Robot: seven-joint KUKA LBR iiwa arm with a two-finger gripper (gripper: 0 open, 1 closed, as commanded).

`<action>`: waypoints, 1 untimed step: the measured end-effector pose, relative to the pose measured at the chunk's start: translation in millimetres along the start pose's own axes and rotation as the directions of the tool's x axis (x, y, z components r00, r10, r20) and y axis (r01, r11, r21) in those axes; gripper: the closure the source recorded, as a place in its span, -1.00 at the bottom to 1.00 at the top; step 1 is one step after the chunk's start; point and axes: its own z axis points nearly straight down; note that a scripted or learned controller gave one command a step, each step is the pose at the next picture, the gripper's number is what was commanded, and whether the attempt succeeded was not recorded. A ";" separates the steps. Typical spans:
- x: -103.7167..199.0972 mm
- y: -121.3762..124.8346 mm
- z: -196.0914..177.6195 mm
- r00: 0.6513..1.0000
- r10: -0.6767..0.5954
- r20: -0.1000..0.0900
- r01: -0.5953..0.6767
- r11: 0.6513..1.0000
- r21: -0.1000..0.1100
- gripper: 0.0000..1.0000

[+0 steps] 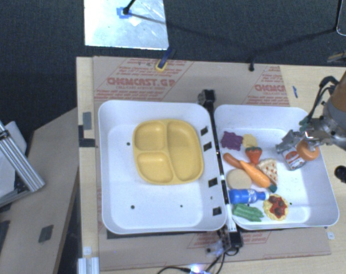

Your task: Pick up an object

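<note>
Camera view, looking down at a slant. I note two white bins side by side on the surface (133, 73). The left bin (113, 170) carries a yellow divided plate (167, 152). The right bin (318, 201) carries the toy food: a purple piece (232, 140), a small strawberry-like piece (253, 152), a carrot (250, 169), a pizza slice (269, 169), a tan round piece (238, 179), a blue bottle (245, 196), green pods (248, 213) and a small round pizza (276, 207).

The arm (340, 110) enters from the right, and the claw (298, 147) sits low over the right bin's far right side. An orange and white can (300, 154) lies at the claw's tip, touching or all but touching the metal. I cannot tell from this angle whether the claw is open, closed, or has the can between its fingers; the metal and the can overlap in the picture.

Judgement: the can is the likely target, being the thing directly at the claw, with the rest of the food well to the claw's left. The can appears tilted, its long axis running roughly from upper right to lower left. If the grip is not secure, I would expect the can to roll or slip on lifting. The task is not confirmed done.
</note>
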 end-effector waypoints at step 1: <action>-3.7 0.4 45.8 1.000 -0.003 0.002 0.003 1.000 -0.009 -1.00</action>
